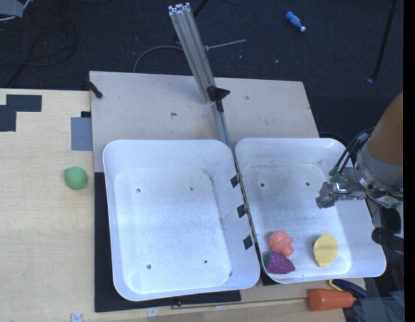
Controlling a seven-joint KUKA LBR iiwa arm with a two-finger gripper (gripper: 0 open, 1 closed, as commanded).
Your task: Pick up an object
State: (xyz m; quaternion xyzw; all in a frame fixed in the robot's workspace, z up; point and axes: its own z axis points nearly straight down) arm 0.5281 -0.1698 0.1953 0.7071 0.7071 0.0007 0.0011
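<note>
Camera view looks down at a slant on the counter point(153, 106), which carries two shallow white bins side by side. Left bin point(168, 217) shows a bare speckled floor. Right bin point(294, 200) holds three small objects, all gathered near its front edge: an orange-pink object point(281, 241), a purple object point(279, 263) touching it just in front, and a yellow object point(325, 249) a little apart to the right of both.

From the right, the grey arm with its orange band point(389, 136) reaches over the right bin's right side. Its end effector point(328, 197) hangs above the bin floor near the right wall, behind the yellow object and apart from all three pieces. Nothing sits in it, but whether it is released or clenched I cannot tell at this size.

Outside the bins, a green ball point(76, 178) rests on the pale wooden surface to the left. An orange object point(330, 298) lies in front of the right bin. A metal rail point(197, 56) slants away behind the bins.
</note>
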